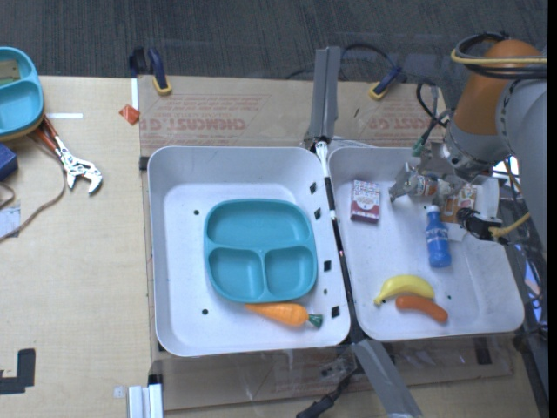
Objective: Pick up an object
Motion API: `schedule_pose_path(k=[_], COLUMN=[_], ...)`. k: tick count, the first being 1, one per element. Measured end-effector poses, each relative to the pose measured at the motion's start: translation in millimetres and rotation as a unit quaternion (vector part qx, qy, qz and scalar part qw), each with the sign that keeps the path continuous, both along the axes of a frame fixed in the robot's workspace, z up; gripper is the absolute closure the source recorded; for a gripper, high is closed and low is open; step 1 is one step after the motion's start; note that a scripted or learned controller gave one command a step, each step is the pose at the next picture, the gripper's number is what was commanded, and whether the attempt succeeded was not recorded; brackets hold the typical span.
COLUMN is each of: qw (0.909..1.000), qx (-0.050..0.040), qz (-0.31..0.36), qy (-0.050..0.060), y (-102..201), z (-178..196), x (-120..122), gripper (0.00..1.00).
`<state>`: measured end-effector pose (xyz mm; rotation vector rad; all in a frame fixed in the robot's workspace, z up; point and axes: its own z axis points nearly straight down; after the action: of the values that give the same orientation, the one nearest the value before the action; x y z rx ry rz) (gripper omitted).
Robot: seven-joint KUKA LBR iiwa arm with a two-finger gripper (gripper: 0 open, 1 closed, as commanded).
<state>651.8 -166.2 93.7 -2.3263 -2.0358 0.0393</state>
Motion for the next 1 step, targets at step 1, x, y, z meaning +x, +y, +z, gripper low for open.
schedule_pose_path(k=[1], qw=[0.9988], qx=[0.0002], qz=[-0.042], qy=[-0.025], y=[-5.4], z=[-2.1], x=[-70.8], gripper=[0.00])
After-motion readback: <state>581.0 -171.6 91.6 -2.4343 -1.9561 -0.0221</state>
